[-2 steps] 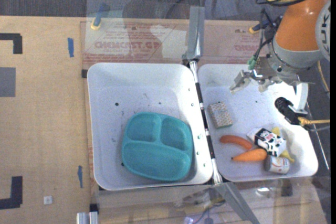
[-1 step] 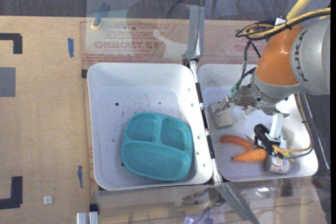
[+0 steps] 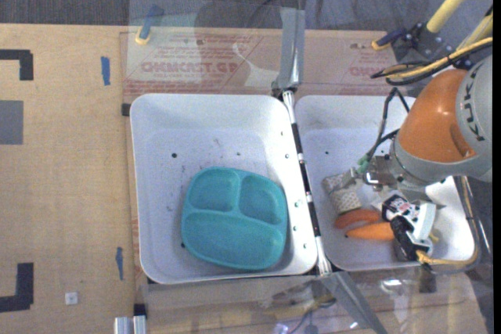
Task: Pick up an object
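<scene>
My gripper (image 3: 376,177) hangs low over the right bin (image 3: 344,133), under the arm's orange band. Just left of it stands a small grey checked cylinder (image 3: 340,194); whether they touch I cannot tell. In front of the gripper lie a reddish-orange piece (image 3: 355,217) and an orange carrot-shaped piece (image 3: 371,231), side by side on the bin floor. The wrist hides whatever lies directly beneath it.
The left bin (image 3: 156,137) holds a teal divided plate (image 3: 235,219) toward its front. A metal divider (image 3: 300,184) separates the two bins. Yellow and black cables hang at the upper right behind the arm.
</scene>
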Controlling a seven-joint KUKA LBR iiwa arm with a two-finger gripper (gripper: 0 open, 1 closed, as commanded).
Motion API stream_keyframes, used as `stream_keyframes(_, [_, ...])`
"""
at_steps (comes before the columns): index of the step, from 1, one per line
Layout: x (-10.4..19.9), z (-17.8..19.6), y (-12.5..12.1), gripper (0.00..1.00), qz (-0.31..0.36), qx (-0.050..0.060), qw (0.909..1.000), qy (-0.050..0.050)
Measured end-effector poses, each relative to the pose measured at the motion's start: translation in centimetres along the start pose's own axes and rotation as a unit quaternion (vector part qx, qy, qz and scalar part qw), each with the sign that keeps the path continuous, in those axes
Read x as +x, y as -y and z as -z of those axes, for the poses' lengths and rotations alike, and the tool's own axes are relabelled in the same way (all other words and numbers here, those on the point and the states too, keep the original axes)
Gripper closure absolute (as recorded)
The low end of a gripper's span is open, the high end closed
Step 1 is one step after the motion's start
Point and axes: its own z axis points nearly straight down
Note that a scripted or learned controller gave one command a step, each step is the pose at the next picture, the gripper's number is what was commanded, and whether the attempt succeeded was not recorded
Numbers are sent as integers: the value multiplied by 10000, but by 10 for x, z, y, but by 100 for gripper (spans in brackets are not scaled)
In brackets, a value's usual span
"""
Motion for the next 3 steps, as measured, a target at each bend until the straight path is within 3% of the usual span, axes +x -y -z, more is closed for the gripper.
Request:
stream_keyframes(1, [2, 1, 34, 0, 279, -28, 9996, 19])
stream_keyframes(2, [1, -3, -6, 0, -199, 64, 9998, 10])
stream_keyframes(3, [12, -2, 0, 0, -394, 18, 9992, 38])
